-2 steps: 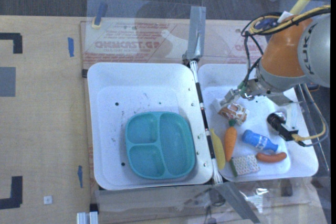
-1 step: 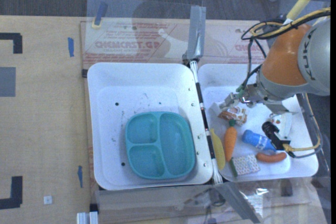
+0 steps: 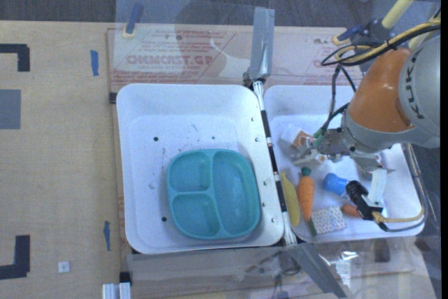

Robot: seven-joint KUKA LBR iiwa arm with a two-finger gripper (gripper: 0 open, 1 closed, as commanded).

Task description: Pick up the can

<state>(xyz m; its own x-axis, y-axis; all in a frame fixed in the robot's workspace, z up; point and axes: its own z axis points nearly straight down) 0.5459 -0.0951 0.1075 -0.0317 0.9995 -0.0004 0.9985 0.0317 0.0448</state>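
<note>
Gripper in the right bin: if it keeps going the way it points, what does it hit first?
Likely the small pale item just left of the gripper, then the right bin floor. Depth is unclear from this single slanted view.

Even, bright light overhead — my bins [image 3: 189, 98] glare white. Soft shadows; my arm [image 3: 392, 94] looks slightly blurred at right.

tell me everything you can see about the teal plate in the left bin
The teal plate is a rounded-rectangle divided dish, plastic by its look, with three compartments: two smaller ones on the view's left and one long one on the right. It lies flat and upright in the left bin, toward its near right corner. Nothing sits in it. Only the bin floor touches it.
</note>
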